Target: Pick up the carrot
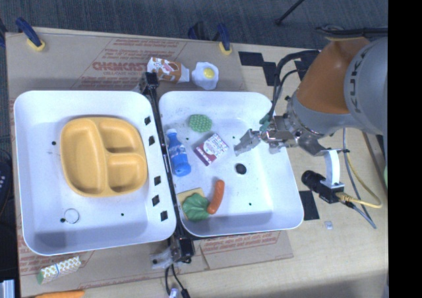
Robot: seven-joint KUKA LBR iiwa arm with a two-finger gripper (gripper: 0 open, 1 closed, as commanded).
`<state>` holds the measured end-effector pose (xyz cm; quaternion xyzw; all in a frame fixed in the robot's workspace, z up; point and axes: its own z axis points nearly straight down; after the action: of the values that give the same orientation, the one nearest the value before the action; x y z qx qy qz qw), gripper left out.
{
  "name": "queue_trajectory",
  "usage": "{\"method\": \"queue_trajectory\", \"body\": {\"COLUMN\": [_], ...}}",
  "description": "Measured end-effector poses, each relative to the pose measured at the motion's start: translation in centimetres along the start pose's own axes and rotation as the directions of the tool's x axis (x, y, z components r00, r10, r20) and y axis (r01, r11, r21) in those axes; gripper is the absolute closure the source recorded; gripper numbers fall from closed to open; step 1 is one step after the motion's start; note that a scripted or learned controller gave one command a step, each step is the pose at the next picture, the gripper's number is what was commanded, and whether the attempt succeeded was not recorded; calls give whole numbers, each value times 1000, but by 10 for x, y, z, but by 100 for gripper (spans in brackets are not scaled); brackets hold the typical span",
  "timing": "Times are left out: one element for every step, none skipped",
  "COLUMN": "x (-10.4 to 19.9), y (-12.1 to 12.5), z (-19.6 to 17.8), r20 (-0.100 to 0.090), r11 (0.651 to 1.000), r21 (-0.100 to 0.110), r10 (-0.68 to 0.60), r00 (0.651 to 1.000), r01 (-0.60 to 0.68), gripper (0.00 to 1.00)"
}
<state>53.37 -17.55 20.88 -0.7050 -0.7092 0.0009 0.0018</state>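
Carrot (216,196) is lying in the right bin (280,184), near that bin's front edge, small and orange, tilted slightly off upright in the camera view. Its lower end is touching a green leafy piece (195,206) that sits on a yellow patch beside it.

Gripper (245,143) is hovering over the middle of the right bin, well apart from the carrot and toward the bin's back edge from it. Fingers are looking slightly apart with nothing between them (hard to be sure at this size).

Other items in the right bin: blue bottle (177,153) by the left wall, red-and-white packet (211,148) in the middle, green round thing (199,122) toward the back, a dark spot (241,169) on the floor. Left bin (39,217) is carrying a yellow divided tray (103,155).

Handling judgement: the carrot is probably a light toy, stiff, with a smooth rounded skin that could be rolling or slipping out under a pinch. Best hold seems to be across the middle of its length, fingers closing on the narrow width, staying clear of the end that meets the green piece. Bin floor is shallow, so descending fully should be needed.
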Motion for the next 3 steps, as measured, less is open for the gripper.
{"method": "queue_trajectory", "body": {"x": [47,48,87], "y": [-38,-38,-57], "z": [118,108,18], "r20": [0,-1,0], "r11": [999,999,972], "r21": [0,2,1], "r10": [37,32,236], "r00": [999,999,972], "r01": [-37,-32,-236], "gripper": [0,100,100]}}
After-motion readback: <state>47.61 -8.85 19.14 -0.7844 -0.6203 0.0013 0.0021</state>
